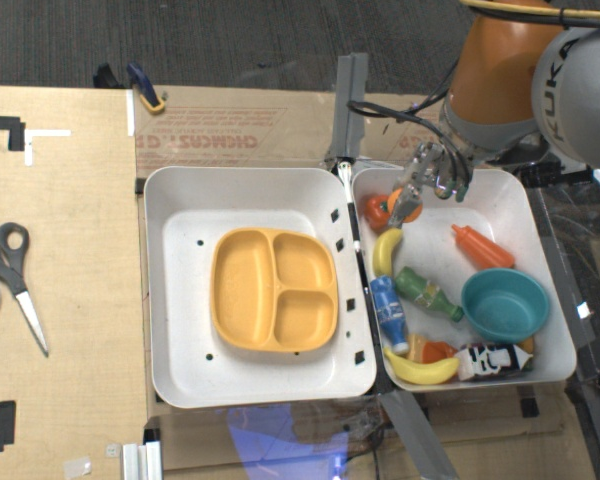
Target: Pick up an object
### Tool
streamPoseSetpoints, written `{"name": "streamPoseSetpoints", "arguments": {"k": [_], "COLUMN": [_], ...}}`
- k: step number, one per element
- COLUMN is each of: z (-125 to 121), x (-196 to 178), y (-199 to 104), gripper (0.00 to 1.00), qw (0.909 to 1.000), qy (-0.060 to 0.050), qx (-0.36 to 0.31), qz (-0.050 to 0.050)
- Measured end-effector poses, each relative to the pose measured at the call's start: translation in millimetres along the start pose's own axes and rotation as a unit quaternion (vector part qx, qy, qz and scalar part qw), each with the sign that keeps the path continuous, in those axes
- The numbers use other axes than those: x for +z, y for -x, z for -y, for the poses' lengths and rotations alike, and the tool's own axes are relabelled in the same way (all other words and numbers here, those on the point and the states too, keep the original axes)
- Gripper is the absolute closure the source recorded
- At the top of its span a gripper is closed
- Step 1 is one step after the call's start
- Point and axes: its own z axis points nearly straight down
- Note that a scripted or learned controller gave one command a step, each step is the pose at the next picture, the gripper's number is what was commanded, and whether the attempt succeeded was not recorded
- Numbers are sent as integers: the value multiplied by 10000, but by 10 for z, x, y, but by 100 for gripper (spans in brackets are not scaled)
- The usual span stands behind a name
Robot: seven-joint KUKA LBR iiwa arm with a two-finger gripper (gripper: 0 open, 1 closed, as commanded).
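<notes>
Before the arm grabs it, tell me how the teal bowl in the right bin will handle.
The teal bowl sits upright and open, so it will probably not roll. Its round, smooth-looking wall may slip between two fingers; the rim seems the safer hold. It looks like thin plastic, likely light, and may slide against the green bottle if pushed.

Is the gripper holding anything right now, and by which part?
Cannot be told: the gripper sits low against the orange toy in the right bin, but no grasp is visible.

I read "KU", the start of a brand name, on the grey arm [580, 78]. Red print on the cardboard sheet [230, 128] runs upside down, illegible.
</notes>
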Motion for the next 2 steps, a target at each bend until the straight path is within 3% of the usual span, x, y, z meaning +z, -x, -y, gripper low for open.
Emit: {"name": "streamPoseSetpoints", "arguments": {"k": [1,2], "z": [-550,-815], "x": [-424,-592], "y": [-271,-1010], "gripper": [100,100], "qw": [9993,9912], "qy": [-3,-19], "qx": [362,1326], "qz": [-5,-25]}}
